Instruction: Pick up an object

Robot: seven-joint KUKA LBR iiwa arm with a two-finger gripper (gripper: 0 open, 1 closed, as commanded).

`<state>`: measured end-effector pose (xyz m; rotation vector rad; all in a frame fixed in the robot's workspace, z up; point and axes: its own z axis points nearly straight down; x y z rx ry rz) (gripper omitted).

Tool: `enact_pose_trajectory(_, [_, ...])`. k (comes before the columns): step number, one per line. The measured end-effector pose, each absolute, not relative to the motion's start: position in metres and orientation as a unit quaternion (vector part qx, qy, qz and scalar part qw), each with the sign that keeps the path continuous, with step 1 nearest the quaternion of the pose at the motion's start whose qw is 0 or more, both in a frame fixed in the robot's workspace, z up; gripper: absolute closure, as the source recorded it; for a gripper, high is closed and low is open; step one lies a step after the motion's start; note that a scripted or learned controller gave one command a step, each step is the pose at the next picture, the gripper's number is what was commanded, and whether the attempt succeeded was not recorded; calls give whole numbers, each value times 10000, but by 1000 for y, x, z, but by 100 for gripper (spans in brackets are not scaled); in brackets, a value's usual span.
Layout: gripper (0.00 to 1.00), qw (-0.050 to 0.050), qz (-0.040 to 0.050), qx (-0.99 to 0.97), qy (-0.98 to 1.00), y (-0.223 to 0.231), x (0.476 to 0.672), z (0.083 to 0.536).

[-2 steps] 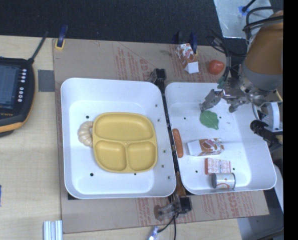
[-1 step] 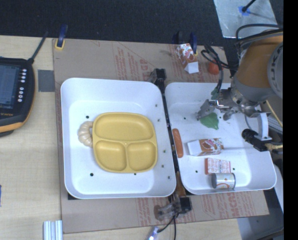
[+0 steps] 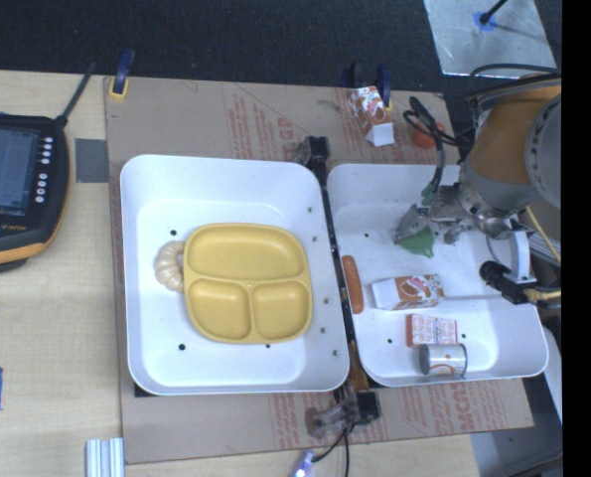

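The left bin (image 3: 146,266) holds a yellow divided tray (image 3: 247,281), with a beige pastry (image 3: 168,264) touching its left edge. The right bin (image 3: 514,351) contains a hot dog (image 3: 352,282) along its left wall, a white carton (image 3: 407,290), a small red packet (image 3: 431,328) and a metal can (image 3: 442,359). The gripper (image 3: 426,225) sits in the bin's upper part, over a green object (image 3: 421,243); its opening cannot be determined.

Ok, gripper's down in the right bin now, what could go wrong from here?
The gripper sits on a green object close to the right bin's back wall, so a grasp may slip or only nudge it. The carton and hot dog lie nearby and could get knocked as the arm moves.
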<state>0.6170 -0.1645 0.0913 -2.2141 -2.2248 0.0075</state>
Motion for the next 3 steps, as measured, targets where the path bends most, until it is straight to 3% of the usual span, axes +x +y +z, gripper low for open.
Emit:
enact_pose_trajectory(1, [0,9,7,-7051,-7091,-175,657,92])
enact_pose_trajectory(2, [0,11,19,-7058,-7084,-163,615,92])
enact_pose_trajectory(3, [0,9,7,-7053,-7090,-177,646,92])
